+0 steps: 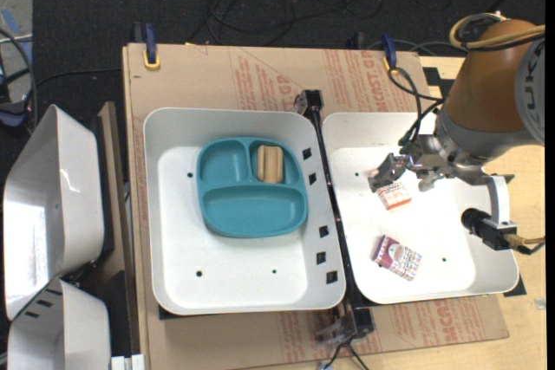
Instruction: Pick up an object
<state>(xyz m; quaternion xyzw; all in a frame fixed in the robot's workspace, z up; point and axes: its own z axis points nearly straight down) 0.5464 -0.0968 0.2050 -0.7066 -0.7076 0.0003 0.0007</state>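
In the right bin my gripper hangs over the upper left part, at the end of the grey and orange arm. Just below it, touching or nearly touching its tip, lies a small white box with an orange stripe. A pink and maroon packet lies flat farther toward the front of the same bin, apart from the gripper. In the left bin sits a teal divided tray with a tan wooden block in its upper right compartment.
A black divider runs between the two bins. A black fitting on a white bracket sits at the right bin's right side. White plastic tubs stand left of the bench. Cables lie on the dark floor behind.
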